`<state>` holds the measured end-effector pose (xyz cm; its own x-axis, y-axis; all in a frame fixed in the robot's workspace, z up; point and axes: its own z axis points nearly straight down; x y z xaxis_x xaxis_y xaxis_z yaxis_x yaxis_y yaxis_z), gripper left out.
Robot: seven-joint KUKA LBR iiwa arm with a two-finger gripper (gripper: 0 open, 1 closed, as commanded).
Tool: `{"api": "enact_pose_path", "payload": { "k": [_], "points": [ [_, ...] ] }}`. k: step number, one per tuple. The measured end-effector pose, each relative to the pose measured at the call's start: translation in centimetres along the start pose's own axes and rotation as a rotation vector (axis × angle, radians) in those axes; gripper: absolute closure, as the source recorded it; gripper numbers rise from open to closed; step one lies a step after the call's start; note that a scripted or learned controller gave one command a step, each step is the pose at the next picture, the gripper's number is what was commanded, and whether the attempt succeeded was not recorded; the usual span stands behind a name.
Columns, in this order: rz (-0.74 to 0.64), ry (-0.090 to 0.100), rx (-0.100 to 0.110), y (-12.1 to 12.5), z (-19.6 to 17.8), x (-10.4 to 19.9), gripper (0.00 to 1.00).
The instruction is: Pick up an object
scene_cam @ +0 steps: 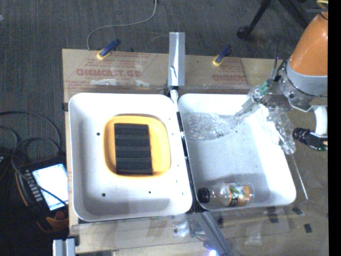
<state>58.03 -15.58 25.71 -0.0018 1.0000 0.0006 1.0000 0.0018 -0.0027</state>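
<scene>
Now, starting at the hand [266, 128]: looks open, with two see-through fingers [248, 106] spread wide apart and nothing held between them. Hangs over the far right part of the right bin [292, 193], under the grey wrist and orange band of the arm [311, 47], leaning in from the right. Reaches one finger out to the left, toward a clear crinkly bit of plastic [206, 126] on the bin floor. Hard to say whether touching it or just beside it. Probably very light and soft, and likely to squash and slip, so best to pinch a bunched-up part. Further off, near the front wall of the same bin, lying on its side: a small bottle [229, 193] with a dark cap pointing left. Likely stiff, round and smooth, so could roll away. Best to grab across the middle, at the label, not at the cap. Over in the left bin [85, 159], well apart from the hand: a yellow tray [161, 148] with a black ridged block [132, 147] in it. Probably heavier, and too wide for an easy grab. Beyond the bins, on the brown counter [122, 71]: two blue and yellow clamps [108, 48].
</scene>
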Motion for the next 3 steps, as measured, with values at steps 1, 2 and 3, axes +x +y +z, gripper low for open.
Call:
{"api": "enact_pose_path", "payload": {
  "k": [1, 2, 3],
  "points": [
    [0.08, -0.002, -0.002, -3.2, -3.2, -4.1, 0.0],
    [-0.13, 0.001, 0.001, -9.2, 11.5, 3.3, 0.0],
    [0.038, -0.001, -0.001, -6.2, 7.3, -1.3, 0.0]
  ]
}}
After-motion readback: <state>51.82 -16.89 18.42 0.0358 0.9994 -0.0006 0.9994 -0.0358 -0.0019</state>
